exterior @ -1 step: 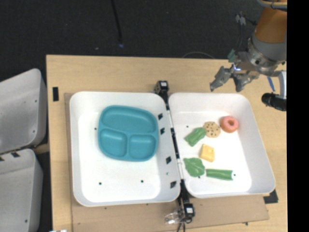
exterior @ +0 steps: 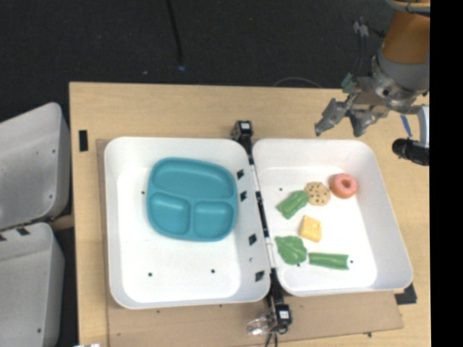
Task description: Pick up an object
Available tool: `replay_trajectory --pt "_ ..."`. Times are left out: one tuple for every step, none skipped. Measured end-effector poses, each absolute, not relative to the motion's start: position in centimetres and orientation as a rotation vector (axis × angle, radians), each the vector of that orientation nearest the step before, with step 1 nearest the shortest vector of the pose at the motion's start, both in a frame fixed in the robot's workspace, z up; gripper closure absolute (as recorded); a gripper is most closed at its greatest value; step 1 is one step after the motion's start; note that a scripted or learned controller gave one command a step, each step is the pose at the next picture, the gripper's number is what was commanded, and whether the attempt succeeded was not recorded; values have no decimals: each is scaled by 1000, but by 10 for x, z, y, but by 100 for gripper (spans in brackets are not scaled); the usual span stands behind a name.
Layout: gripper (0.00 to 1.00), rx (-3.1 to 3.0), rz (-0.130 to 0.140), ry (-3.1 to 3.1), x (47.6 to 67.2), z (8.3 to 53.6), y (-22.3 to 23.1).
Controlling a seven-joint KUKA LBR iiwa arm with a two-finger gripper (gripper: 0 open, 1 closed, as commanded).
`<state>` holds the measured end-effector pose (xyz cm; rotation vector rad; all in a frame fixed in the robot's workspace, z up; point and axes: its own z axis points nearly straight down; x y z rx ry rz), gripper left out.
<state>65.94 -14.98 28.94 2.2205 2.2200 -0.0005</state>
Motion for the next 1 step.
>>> replay_trajectory --pt "0 2222 -5 2221 660 247 -150"
